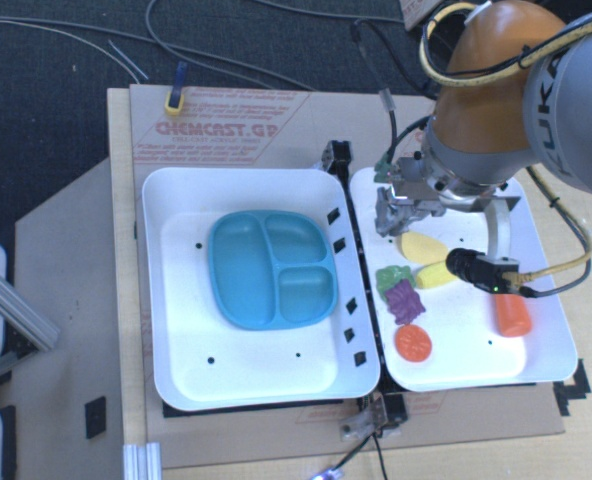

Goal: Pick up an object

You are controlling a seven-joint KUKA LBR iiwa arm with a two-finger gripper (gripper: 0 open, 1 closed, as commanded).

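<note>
The right bin [551, 363] is the landmark here: it holds all the loose toy food, and the arm [496, 78] reaches over its far half. The gripper [394, 220] hangs near the bin's far-left corner, close to the black divider [348, 258] that separates it from the left bin [166, 368]. Whether it is released or clenched cannot be told from this view; nothing can be seen held in it. Just below the gripper, toward the middle of the right bin, lies a yellow banana-like piece [423, 247], its long axis slanting from upper left to lower right, the lower end pointing toward the bin's centre. A second yellow piece [435, 276] sits just beside it, lying roughly across the bin. To its left are a small green piece [392, 277] and, touching it on the near side, a purple grape cluster [406, 302]. Nearer the bin's front edge sits a round orange-red fruit [413, 343]. Toward the bin's right wall stands an orange carrot-like piece [513, 315], long axis running front to back. The left bin holds a blue divided plate [272, 268].
</note>
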